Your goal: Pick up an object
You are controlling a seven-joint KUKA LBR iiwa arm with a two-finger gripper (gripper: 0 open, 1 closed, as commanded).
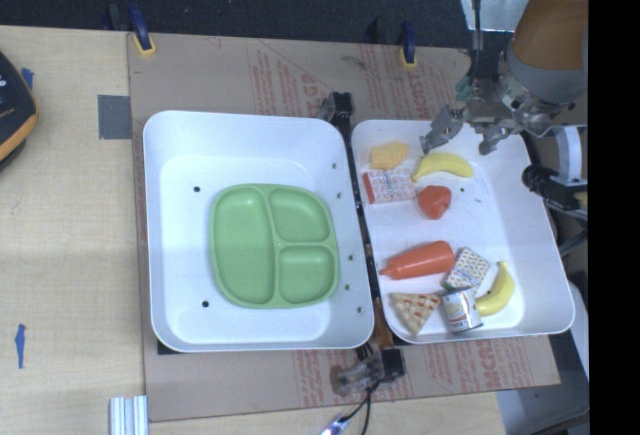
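The task looks barely begun: nothing has been lifted, and every item lies on a bin floor. The end effector (462, 136) hangs over the far end of the right bin (545, 223), its 2 fingers spread apart with nothing between them, so it is released and grasping no object. Just beside and below it lies a small banana (445, 165), the nearest candidate, with a yellow block (389, 155) to its left, a red-and-white packet (389, 186) under that, and a red tomato-like piece (434, 202) beneath the banana. Nearer the camera sit a carrot (418, 260), a pizza slice (414, 307), a checked cracker-like piece (467, 269), a small can (459, 311) and a second banana (497, 291). The left bin (170, 223) holds a green divided plate (272, 245) with 3 compartments. What is left appears to be the whole pick: lowering onto 1 item, closing on it and raising it off the bin. Both bins rest on brown card over the worktop (60, 243).
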